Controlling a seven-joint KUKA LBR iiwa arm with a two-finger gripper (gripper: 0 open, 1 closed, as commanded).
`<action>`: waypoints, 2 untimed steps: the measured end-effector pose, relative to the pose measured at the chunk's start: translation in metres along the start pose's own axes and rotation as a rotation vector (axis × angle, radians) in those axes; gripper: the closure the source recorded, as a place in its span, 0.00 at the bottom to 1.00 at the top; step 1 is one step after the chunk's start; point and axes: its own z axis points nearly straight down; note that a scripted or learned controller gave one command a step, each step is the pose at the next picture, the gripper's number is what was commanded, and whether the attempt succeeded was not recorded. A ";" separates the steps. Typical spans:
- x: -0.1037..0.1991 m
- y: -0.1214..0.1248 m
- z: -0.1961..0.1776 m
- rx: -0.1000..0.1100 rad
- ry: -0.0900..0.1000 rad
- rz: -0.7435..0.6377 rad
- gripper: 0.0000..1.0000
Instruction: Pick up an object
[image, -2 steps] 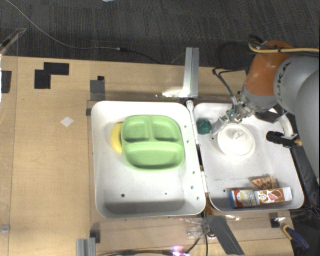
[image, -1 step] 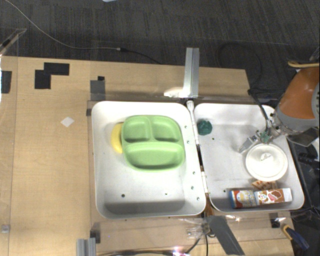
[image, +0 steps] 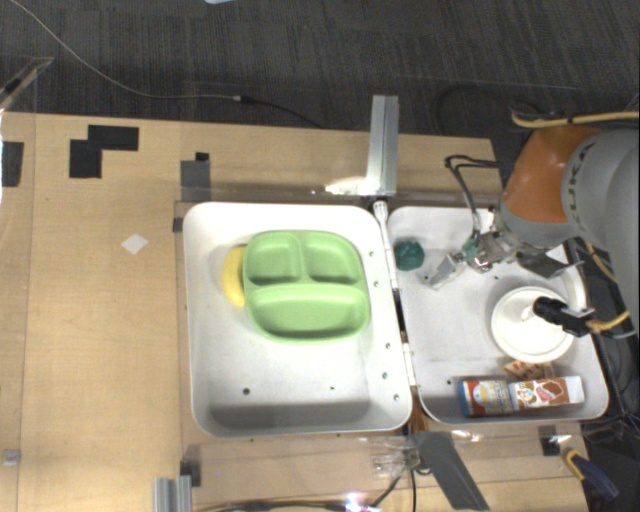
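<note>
Okay, nearest to us in the right bin (image: 430, 400) lies a boxed tube (image: 520, 394), flat along the front wall, blue end to the left, white end to the right. Just behind it we see a white round bowl (image: 528, 325), with a black part of the arm's cabling crossing its right rim. In the left bin (image: 290, 395) the front half is bare white floor — behind that sits a green divided plate (image: 303, 283), three compartments, upright, and a yellow object (image: 232, 277) pokes out from under its left edge, touching it. Farther back in the right bin a small teal object (image: 408, 253) rests just beside the wall shared with the left bin. The gripper (image: 440, 272) hangs to the right of it, near but apart, pointing down-left; whether its fingers are spread or closed we cannot tell. Nothing visible between them. The grey arm (image: 590, 190) with its orange band (image: 540, 180) comes in from the back right.
</note>
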 end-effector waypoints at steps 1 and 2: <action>0.023 0.027 0.000 0.003 -0.001 0.260 0.00; 0.031 0.056 -0.101 -0.002 -0.001 -0.154 0.00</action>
